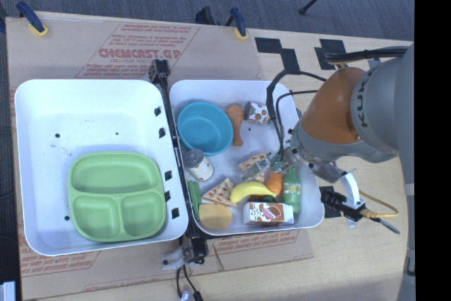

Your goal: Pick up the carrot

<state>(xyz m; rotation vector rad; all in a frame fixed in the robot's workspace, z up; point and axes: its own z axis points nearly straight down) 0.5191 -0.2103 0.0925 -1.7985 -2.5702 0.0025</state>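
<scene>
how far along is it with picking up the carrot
Done: the arm has reached into the right bin, its end effector low beside the carrot. In hand: nothing that can be confirmed; the carrot lies among the toys next to the banana, and the wrist hides the grip. Left: a secure grasp and the lift out of the bin.

Small orange carrot [274, 184] in the right bin, just beside the banana.
</scene>
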